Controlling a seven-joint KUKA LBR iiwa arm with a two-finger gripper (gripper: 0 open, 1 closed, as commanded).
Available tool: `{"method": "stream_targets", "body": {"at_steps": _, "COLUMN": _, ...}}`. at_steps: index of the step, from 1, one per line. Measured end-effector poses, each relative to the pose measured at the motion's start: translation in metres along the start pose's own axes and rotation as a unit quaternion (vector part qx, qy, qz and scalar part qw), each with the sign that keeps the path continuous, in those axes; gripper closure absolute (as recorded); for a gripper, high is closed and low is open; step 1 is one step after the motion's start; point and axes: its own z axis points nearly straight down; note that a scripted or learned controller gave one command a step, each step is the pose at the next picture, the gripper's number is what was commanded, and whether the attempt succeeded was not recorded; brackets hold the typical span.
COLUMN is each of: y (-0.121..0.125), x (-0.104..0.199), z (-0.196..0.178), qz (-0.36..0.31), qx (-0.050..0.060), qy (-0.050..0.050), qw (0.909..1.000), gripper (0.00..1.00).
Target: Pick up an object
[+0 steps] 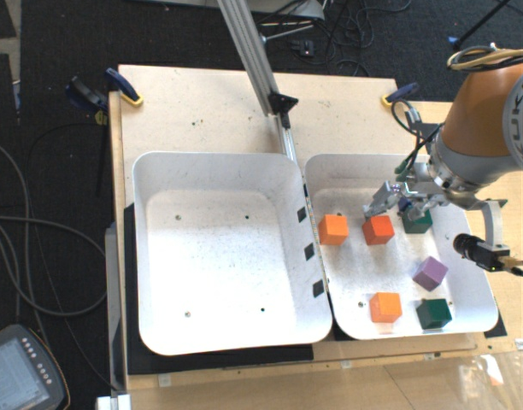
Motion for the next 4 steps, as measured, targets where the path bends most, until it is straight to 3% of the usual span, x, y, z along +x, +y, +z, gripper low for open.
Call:
{"method": "stream_targets", "body": {"at_steps": 1, "y": 0.0, "x": 0.0, "z": -0.002, "qz": 0.001, "qx": -0.001, "qy": 0.0, "qw": 1.0, "gripper": 0.0}}
{"method": "stream_targets", "body": {"at_steps": 2, "y": 0.001, "x": 0.0, "z": 0.062, "qz": 0.001, "qx": 0.001, "qy": 0.0, "qw": 1.0, "gripper": 0.0}}
{"method": "stream_targets", "body": {"at_steps": 3, "y": 0.002, "x": 0.0, "z": 0.085, "qz": 0.001, "qx": -0.003, "qy": -0.001, "qw": 1.0, "gripper": 0.0}}
{"method": "stream_targets", "body": {"at_steps": 4, "y": 0.002, "x": -0.001, "z": 0.076, "qz": 0.002, "qx": -0.004, "qy": -0.001, "qw": 1.0, "gripper": 1.0}}
